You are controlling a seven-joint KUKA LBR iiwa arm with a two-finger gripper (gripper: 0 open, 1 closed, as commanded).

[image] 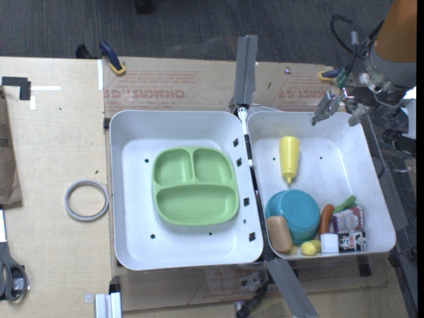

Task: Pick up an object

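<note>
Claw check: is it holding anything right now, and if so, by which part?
Nothing is held. The claw hangs over the far edge of the right bin with no object between its fingers; the yellow bottle lies apart from it in the bin.

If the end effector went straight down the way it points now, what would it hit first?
Probably bare floor of the right bin near its back rim. The end effector hangs over that corner, up and right of the yellow bottle. Depth is unclear.
</note>
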